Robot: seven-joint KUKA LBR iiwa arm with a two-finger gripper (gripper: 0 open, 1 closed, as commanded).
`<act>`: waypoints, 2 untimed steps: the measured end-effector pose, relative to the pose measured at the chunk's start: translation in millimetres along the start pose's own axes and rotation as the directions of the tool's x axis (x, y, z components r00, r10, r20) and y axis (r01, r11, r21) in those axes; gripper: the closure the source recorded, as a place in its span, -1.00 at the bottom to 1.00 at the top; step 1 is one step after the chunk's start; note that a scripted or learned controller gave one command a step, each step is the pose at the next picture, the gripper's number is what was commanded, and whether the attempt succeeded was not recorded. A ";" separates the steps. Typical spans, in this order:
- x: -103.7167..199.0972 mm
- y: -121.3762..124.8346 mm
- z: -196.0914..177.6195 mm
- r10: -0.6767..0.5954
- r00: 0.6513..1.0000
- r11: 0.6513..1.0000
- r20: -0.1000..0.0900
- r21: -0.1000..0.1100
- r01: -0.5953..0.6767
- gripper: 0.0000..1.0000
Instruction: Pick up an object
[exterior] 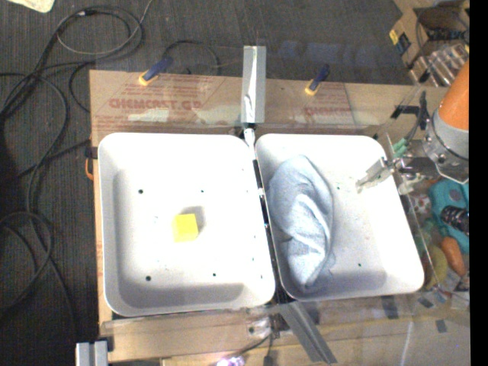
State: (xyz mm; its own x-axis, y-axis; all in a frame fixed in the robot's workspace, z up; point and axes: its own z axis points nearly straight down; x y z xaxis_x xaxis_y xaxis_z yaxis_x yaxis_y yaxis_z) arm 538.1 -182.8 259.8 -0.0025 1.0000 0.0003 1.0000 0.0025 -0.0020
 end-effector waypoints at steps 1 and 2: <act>60.1 37.0 58.0 -0.020 1.000 1.000 0.001 0.000 0.020 -1.00; -21.5 66.3 166.9 -0.162 0.987 0.987 0.000 -0.003 0.162 -1.00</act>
State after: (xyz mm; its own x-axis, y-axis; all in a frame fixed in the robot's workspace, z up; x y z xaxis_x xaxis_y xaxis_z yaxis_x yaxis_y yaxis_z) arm 604.1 -204.1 92.7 -0.1647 0.9863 0.0009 0.9863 0.1647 0.0013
